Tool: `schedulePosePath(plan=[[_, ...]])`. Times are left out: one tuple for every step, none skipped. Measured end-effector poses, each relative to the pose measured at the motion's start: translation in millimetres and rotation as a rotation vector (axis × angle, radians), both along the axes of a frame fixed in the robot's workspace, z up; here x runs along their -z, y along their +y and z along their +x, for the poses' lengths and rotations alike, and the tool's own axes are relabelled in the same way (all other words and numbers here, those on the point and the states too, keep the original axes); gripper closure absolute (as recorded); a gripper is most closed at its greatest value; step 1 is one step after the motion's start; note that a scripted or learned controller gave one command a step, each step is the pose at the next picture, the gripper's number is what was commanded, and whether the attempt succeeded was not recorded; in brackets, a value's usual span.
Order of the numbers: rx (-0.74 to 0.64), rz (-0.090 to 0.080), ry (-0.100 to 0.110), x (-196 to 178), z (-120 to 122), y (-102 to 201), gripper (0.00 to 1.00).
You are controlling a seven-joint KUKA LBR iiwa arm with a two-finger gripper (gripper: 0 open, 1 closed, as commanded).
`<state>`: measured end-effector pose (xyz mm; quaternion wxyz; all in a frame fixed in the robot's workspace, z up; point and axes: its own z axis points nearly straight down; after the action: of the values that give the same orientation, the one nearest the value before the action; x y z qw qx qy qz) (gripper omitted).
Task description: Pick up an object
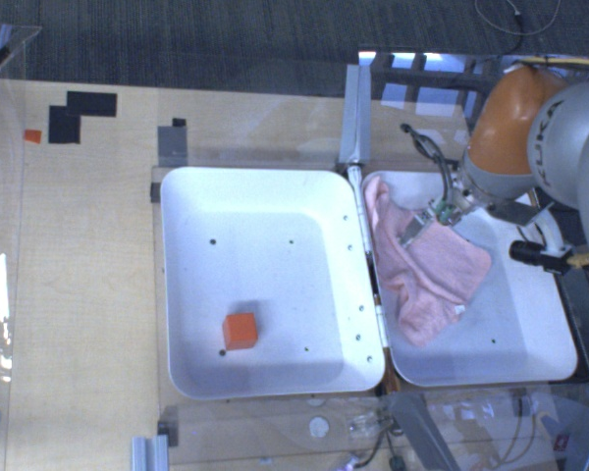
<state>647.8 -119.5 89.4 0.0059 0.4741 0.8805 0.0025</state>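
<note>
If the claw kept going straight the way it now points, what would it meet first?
Most likely the pink cloth. The claw points down and toward the left of the view, right over the crumpled fabric in the right bin. Whether it already touches is unclear from this slanted view.

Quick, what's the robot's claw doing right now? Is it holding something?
Gripper: down on the pink cloth in the right bin; whether it is holding it cannot be told.

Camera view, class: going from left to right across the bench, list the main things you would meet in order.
Small orange marker → black L-shaped patch → left bin → orange block, lying in that bin → right bin → pink cloth, lying in it → claw, over the cloth.
</note>
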Motion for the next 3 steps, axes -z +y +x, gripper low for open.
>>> schedulePosePath(plan=[[0.098,0.001,0.003,-22.3,-8.8,-25.5,0.00],[0.131,0.002,-0.001,-0.5,-10.8,21.8,0.00],[0.107,-0.002,-0.003,-1.4,-75.1,-51.8,0.00]])
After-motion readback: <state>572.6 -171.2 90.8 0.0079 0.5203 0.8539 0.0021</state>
